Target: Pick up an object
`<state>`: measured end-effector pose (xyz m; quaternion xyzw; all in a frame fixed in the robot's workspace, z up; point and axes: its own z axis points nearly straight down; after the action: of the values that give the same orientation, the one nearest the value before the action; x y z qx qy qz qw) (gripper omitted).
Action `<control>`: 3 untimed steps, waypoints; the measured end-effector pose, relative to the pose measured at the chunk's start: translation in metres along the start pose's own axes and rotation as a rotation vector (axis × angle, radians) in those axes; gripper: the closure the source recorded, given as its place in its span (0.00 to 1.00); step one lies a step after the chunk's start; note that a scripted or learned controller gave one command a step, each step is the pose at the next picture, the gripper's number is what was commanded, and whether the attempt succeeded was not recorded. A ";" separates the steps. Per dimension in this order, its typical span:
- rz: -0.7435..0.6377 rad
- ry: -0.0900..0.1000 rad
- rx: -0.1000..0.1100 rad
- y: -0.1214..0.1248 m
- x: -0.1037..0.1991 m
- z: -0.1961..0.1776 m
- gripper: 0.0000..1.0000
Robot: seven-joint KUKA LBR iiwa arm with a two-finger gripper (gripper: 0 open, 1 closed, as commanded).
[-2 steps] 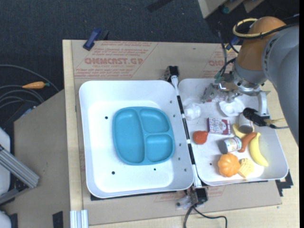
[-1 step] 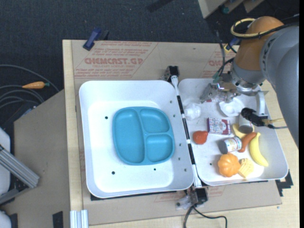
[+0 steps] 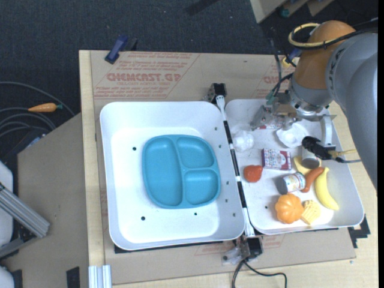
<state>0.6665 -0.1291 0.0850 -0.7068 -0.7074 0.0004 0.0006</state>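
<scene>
Camera view: pincer (image 3: 273,114) nr banana (image 3: 324,188), orange (image 3: 288,208), divided plate (image 3: 180,170) apart.

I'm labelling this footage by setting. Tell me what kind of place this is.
Most likely a robotics lab bench set up for grasping trials. Two shallow white bins sit on a board, the right one holding toy food such as a banana, and loose cables run across the carpet.

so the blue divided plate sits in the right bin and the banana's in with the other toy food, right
Not quite. The camera view shows the blue divided plate in the left bin, alone. The banana does lie with the other toy food in the right bin.
</scene>
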 end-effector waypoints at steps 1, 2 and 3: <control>0.000 0.000 0.000 0.000 0.006 0.000 0.00; 0.000 0.000 0.001 0.000 0.012 0.000 0.00; 0.001 0.000 0.002 0.000 0.012 -0.010 1.00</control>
<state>0.6661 -0.1170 0.0951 -0.7070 -0.7072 0.0014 0.0013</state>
